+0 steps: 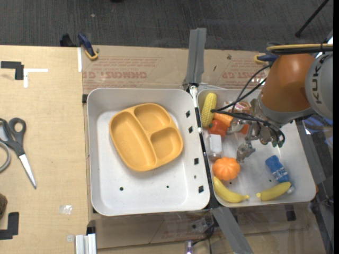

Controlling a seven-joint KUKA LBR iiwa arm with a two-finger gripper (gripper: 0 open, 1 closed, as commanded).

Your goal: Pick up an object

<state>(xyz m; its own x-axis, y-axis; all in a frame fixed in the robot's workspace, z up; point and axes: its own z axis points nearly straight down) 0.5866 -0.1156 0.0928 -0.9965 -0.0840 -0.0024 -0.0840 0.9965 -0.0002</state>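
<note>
Arm [288, 86] hangs over right bin [304, 165] beside orange pumpkin [226, 169].

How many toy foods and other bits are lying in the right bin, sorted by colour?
Yellow: 3, namely corn cob, banana, banana
Orange: 2, namely pumpkin, carrot
Blue: 1, a small block
White: 1, a small block
Total: 7 that I can make out.

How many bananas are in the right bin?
2. One banana lies at the bin's near edge below the orange; the other banana lies further right, under the blue object. The arm may hide more.
</note>
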